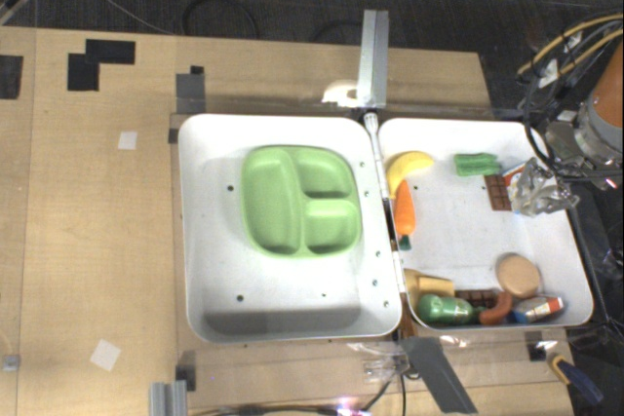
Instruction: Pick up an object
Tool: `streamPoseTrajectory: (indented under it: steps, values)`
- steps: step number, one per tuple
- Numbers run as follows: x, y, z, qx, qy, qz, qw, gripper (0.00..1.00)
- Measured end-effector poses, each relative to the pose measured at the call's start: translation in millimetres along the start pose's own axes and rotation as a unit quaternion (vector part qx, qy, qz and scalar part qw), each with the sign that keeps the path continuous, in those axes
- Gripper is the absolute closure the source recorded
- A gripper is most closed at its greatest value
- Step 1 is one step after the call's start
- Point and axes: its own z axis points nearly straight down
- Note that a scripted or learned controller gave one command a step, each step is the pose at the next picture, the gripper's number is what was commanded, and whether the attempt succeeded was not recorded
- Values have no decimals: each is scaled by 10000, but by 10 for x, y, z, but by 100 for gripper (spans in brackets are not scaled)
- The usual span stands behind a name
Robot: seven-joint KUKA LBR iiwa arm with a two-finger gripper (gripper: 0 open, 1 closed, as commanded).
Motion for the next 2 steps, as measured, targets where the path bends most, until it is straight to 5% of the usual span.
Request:
streamPoseTrajectory:
  steps: [1, 2]
  values:
    - [422, 369, 21, -14, 10, -1314, 9913, 100]
    - [-157, -128, -35, -12, -6, -3150, 9491, 100]
